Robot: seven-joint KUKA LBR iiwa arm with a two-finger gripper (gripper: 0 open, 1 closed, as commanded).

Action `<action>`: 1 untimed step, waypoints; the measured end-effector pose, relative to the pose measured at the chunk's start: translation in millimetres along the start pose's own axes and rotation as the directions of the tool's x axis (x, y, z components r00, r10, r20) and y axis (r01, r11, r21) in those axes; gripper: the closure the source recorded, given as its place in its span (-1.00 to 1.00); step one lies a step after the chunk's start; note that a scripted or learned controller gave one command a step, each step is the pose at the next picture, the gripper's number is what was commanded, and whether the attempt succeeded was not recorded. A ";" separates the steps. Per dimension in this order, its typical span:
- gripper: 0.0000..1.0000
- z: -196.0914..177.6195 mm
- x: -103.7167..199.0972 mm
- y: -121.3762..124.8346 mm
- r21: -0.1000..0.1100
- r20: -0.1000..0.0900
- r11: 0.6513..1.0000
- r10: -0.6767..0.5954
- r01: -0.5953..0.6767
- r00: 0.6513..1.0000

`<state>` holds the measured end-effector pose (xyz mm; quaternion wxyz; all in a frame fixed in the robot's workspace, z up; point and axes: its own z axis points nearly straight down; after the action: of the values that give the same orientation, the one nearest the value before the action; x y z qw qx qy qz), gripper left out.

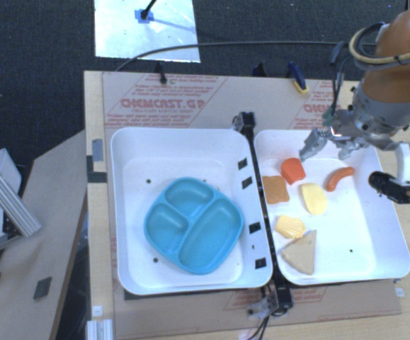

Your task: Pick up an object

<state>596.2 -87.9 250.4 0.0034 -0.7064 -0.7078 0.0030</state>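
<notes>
Blue divided plate [193,224] lying in the left white bin [134,190]; protective sheet [163,101] lying beneath the bins; metal plate [145,20] sitting beyond the bench.

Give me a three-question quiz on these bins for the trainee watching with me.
1. True or false: the blue plate lies in the same bin as the food pieces.
2. Which food piece lies nearest the gripper: A) the orange chunk, B) the tan wedge, C) the brown square?
3. How many food pieces lie in the right bin?

Key: 1. False, it lies alone in the left bin. 2. A. 3. Six, counting the sausage and two yellow pieces.
</notes>
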 end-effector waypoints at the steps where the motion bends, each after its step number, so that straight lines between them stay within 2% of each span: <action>1: -1.00 -5.8 0.0 2.0 -0.010 0.001 1.000 -0.002 0.002 1.000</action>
<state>598.3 -87.9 256.2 -0.0006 -0.7059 -0.7083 -0.0003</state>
